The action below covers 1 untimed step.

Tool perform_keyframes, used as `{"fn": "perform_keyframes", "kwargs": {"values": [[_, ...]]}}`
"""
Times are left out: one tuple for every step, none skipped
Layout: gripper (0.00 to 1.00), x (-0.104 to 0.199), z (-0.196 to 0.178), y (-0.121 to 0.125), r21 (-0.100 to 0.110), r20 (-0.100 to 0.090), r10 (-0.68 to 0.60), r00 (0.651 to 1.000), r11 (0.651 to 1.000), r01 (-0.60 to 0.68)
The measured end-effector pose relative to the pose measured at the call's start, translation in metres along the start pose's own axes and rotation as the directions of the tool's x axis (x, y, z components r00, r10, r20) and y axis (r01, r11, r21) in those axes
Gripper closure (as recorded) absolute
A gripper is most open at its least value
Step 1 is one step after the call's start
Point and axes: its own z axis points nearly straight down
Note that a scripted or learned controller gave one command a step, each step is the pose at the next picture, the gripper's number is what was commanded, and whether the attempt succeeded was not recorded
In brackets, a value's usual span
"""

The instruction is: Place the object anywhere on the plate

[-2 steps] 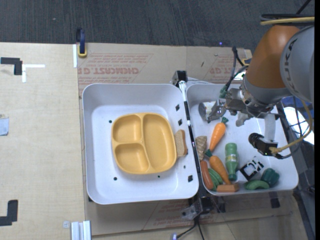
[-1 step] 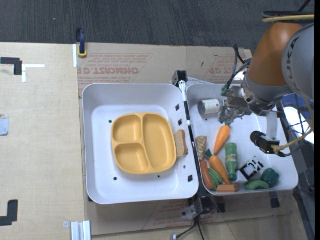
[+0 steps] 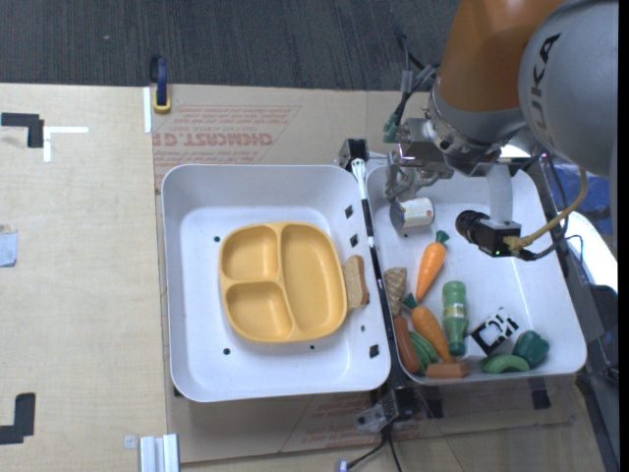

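Cardboard (image 3: 246, 136) lettering, mirrored, unreadable

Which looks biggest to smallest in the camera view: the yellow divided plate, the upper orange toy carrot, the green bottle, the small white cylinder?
1. Yellow three-compartment plastic plate, by far.
2. Upright green plastic bottle and upper orange toy carrot: similar apparent length, too close to rank.
3. Small white cylinder, smallest.
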Motion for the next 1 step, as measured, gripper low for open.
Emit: {"fn": "perform_keyframes", "kwargs": {"values": [[0.00,-0.0001,0.0000,0.0000,0.000,0.001,0.000,1.000,1.000,0.000]]}}
